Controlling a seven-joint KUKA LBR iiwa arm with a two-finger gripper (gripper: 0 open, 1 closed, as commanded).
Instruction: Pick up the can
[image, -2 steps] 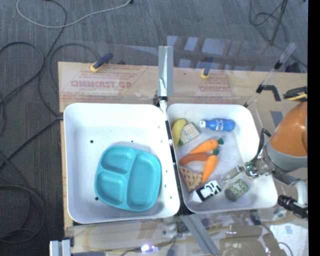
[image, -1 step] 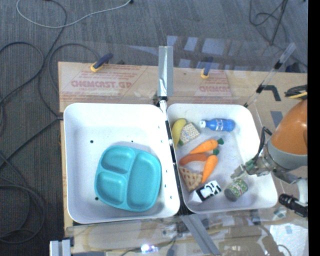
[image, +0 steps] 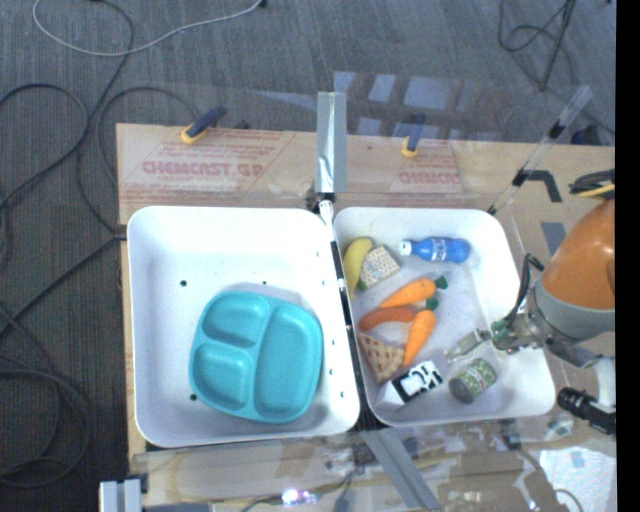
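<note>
The can (image: 472, 380) is a small grey-green tin lying on its side near the front right corner of the right bin (image: 487, 222). My gripper (image: 484, 341) hangs just above and slightly behind the can, close to the bin's right wall. Nothing is visibly held in it. The grey arm with its orange band (image: 588, 262) reaches in over the right rim.
A black-and-white box (image: 417, 379) lies just left of the can, next to a waffle piece (image: 378, 352). Two carrots (image: 409, 294), a banana (image: 355, 262) and a blue bottle (image: 437, 249) sit further back. The left bin (image: 150, 300) holds a teal divided plate (image: 258, 355).
</note>
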